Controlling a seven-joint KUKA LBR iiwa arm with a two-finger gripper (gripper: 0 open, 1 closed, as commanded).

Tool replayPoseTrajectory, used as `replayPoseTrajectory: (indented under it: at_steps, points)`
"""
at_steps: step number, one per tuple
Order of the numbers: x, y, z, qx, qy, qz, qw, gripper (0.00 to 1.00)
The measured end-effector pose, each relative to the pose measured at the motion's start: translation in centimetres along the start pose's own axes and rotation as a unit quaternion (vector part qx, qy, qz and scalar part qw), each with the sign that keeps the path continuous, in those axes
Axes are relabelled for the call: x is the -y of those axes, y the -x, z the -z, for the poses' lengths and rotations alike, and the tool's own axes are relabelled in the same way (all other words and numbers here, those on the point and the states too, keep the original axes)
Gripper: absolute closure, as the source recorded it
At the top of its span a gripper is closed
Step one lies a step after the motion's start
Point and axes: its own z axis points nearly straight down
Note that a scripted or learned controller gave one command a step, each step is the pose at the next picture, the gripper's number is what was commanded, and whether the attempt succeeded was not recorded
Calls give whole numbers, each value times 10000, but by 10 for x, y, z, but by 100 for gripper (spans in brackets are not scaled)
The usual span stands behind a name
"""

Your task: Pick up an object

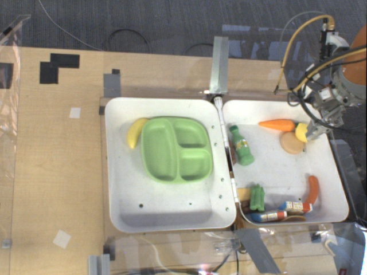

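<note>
- Two shallow white bins sit side by side on a pale wood-look bench [51, 171], each a smooth plastic tray with rounded corners; they meet along a thin metal strip.
- Nearest, along the right bin's [275, 171] near edge, lies a small heap: a green blocky piece [256, 198], a tube [274, 215] with a red and blue end, and a small white labelled item [297, 206].
- Just right of these, a red sausage shape [312, 190], slim and slightly curved, lies near the right wall.
- The left bin [166, 213] holds a green plate [175, 149], a matte, rounded square with three sunken compartments.
- A yellow banana [135, 132], smooth and curved, lies touching the plate's far left edge.
- In the right bin, a green bottle [241, 146] with a pale label lies on its side, close to the dividing wall.
- Farther right, a flat tan disc [292, 144] rests on the bin floor.
- At the far side, an orange carrot [276, 125], a tapered cone, points left.
- A small yellow piece [300, 132] touches the carrot's thick end and sits right at the gripper's [312, 132] tip.
- The grey metal gripper comes in from the right, low over the bin's far right part; I cannot tell how wide it stands or whether it grips the yellow piece.
</note>
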Motion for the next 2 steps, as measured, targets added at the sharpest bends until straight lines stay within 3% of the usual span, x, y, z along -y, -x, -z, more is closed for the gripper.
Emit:
replayPoseTrajectory:
  at_steps: [1, 2]
  points:
    - [3, 43, -99, -8, -40, -1178, 9930, 100]
    - [47, 22, 32, -23, -68, -116, 9999, 100]
